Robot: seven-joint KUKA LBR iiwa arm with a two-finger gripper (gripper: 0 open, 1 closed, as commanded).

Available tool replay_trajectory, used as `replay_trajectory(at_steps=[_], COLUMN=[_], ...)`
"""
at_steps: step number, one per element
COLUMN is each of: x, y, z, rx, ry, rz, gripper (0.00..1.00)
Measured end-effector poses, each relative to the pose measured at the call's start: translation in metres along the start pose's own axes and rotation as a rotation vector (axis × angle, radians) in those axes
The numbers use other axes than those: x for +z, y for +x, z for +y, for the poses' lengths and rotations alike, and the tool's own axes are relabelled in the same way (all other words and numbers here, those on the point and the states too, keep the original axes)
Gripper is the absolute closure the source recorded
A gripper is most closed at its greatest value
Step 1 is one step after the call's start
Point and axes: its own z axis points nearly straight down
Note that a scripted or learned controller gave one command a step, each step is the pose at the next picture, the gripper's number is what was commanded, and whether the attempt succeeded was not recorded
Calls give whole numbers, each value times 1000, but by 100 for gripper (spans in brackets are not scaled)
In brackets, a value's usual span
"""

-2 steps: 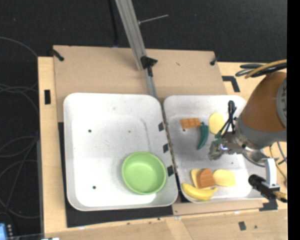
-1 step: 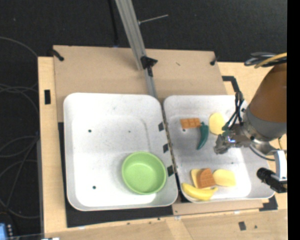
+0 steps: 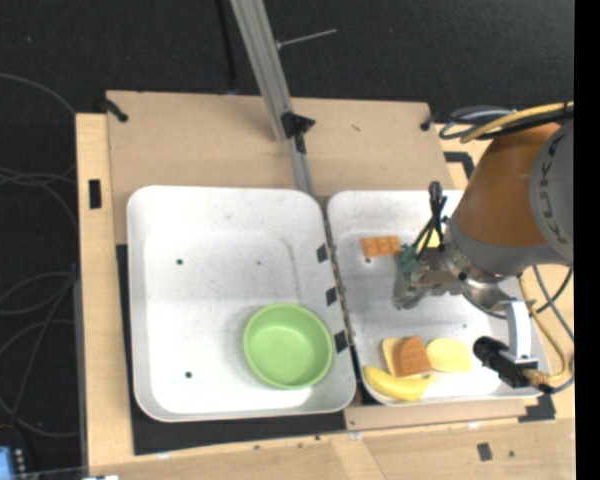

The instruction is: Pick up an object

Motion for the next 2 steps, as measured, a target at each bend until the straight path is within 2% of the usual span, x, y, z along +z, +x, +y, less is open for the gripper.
replay_trajectory(at_steps=[1, 2], x=[-1, -24], y=[57, 104], z=[7, 10], rx=[-1, 0], ry=[-1, -2], rz=[1, 0], gripper=[100, 100])
